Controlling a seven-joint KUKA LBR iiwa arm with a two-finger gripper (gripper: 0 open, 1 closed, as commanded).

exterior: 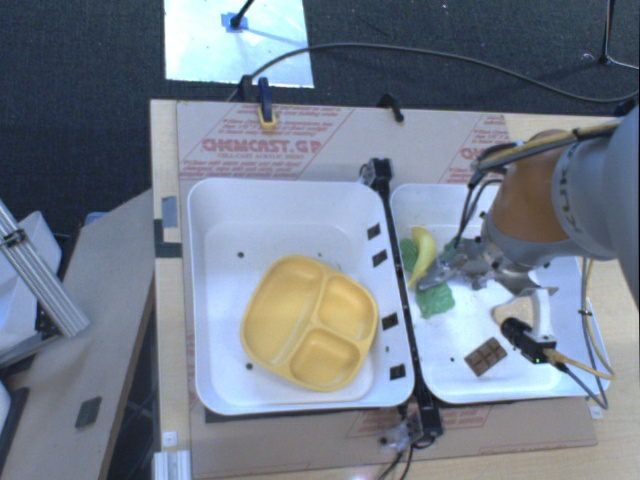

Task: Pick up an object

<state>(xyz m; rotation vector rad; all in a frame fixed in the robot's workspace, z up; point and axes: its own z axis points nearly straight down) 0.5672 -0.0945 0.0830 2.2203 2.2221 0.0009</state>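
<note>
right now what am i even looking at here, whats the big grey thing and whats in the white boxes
The big grey thing with the orange band is a robot arm, reaching in from the right. The one camera sits above the bench and looks down at a slant. At the arm's end is its claw, the part meant to pick things up. It is low over the right bin, close to a banana and some green pieces. A small brown block lies nearer the front of that bin. The left bin holds a yellow tray with three compartments. Whether the claw grips anything cannot be told from here.
</note>
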